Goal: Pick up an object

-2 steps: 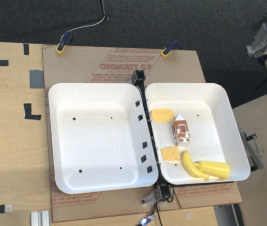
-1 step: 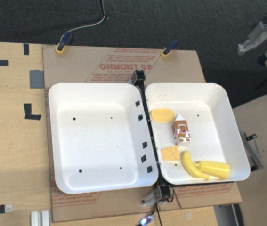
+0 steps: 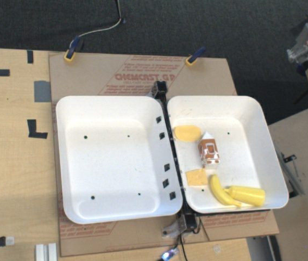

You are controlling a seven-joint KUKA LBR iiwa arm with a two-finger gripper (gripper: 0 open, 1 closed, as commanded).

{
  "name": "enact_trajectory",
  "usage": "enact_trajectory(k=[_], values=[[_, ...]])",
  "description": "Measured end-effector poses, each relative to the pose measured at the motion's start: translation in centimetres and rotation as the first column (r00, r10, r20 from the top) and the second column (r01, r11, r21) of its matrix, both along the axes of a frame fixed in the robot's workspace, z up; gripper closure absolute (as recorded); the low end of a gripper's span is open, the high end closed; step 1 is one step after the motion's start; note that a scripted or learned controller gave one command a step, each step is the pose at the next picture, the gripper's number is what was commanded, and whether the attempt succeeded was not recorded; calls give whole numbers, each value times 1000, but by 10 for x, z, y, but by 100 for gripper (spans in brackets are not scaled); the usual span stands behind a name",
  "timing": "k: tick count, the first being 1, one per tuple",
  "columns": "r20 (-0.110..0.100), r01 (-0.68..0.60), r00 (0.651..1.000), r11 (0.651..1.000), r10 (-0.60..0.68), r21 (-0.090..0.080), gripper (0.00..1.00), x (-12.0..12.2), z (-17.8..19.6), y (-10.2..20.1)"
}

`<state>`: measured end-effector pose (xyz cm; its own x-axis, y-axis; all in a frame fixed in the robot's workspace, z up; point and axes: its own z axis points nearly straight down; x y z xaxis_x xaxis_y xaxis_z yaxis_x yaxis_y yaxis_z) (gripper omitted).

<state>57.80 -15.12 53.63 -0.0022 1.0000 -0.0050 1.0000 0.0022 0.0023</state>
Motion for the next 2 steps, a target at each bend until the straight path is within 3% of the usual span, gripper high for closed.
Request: enact_trajectory(k=[1, 2], values=[[-1, 0, 1000, 1000, 0, 0, 0, 0, -1, 0], [0, 0, 1000, 1000, 0, -1, 100, 0, 10, 0]])
